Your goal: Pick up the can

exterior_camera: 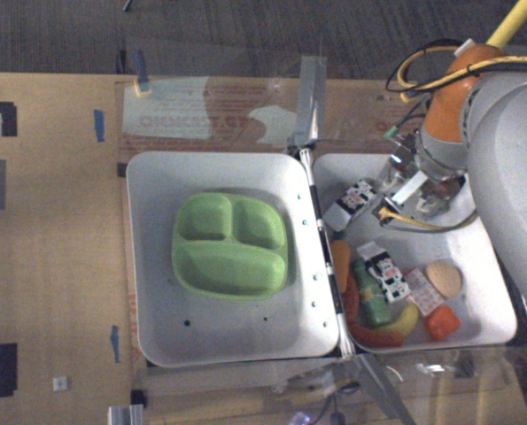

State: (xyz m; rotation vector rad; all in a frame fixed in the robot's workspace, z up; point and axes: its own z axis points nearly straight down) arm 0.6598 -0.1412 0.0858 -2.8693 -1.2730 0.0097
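The grey arm (502, 149) comes in from the right, its orange band just above the claw (411, 193), which hangs over the far part of the right bin (493, 326). How far the claw is open cannot be told, nor whether it has anything. Well left of it, the left bin (148, 308) bears a green divided plate (230, 245). The can (351, 201), cow-patterned, lies just left of the claw by the divider; no lettering on it is legible. A second cow-patterned item (389, 275) rests nearer the camera among toy food.
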